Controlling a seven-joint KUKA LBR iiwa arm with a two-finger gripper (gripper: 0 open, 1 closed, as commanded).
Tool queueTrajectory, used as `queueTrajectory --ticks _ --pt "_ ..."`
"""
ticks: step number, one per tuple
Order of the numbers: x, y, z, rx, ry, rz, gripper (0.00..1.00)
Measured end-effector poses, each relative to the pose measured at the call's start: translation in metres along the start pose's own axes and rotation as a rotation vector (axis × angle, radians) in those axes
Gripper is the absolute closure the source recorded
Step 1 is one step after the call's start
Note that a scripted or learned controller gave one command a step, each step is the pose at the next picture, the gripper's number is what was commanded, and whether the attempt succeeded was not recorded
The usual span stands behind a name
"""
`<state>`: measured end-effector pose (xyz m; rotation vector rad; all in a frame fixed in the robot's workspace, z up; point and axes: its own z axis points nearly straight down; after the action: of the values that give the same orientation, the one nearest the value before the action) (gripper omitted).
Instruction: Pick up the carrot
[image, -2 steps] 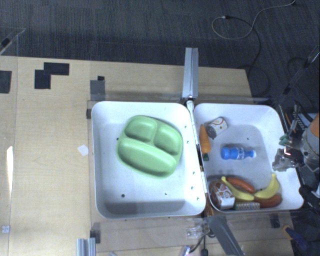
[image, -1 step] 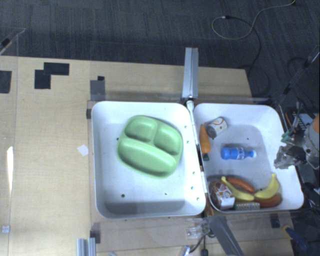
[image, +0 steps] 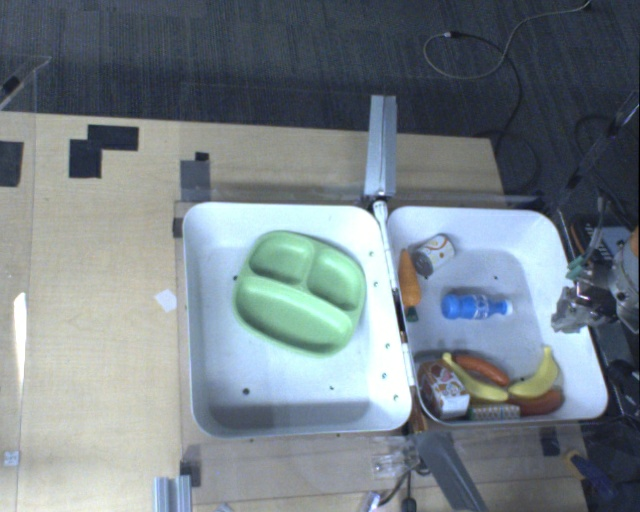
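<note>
The carrot (image: 409, 277) is a slim orange piece with a dark green end. It lies lengthwise against the left wall of the right bin (image: 530, 232). My gripper (image: 573, 311) hangs at the right bin's right wall, far to the right of the carrot and apart from it. Nothing shows between its fingers, and their spacing is too small and dark to read.
The right bin also holds a small can (image: 433, 252) just right of the carrot, a blue bottle (image: 475, 306) in the middle, and a banana (image: 538, 374), a red-orange vegetable (image: 482, 368) and a snack packet (image: 445, 389) along the front. A green divided plate (image: 299, 290) lies in the left bin (image: 215, 330).
</note>
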<state>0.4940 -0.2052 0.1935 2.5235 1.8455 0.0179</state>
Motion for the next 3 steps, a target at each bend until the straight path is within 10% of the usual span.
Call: queueTrajectory --ticks 1,2,3 --pt "0.001 0.002 -0.011 -0.005 0.000 -0.002 1.00" --pt "0.015 -0.008 -0.114 0.011 0.001 -0.212 1.00" --pt "0.008 -0.009 -0.013 0.015 0.003 -0.438 1.00"
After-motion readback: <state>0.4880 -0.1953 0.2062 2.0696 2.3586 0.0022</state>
